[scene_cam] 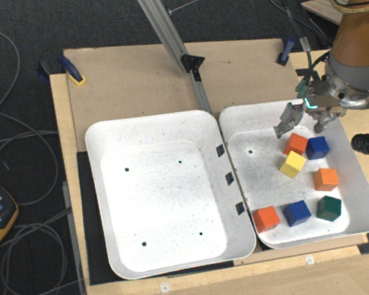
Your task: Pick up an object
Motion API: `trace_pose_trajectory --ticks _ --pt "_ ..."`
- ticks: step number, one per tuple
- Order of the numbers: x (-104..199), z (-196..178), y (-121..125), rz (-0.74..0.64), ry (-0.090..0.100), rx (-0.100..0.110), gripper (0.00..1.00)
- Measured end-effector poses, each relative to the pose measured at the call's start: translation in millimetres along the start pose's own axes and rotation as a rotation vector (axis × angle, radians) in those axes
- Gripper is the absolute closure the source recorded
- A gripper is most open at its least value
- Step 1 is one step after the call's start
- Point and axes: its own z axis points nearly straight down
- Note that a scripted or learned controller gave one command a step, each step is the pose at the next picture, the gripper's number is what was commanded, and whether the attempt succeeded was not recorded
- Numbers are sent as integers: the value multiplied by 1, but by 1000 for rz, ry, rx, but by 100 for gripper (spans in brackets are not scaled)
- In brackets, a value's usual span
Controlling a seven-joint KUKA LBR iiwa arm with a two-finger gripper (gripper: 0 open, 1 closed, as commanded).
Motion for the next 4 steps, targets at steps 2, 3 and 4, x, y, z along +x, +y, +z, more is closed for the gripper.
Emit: trace_pose_trajectory --ticks 2,3,4 --pt "1 61 3 1 0 3 0" --pt "6 107 7 0 0 2 0" --pt "9 170 4 0 1 3 0"
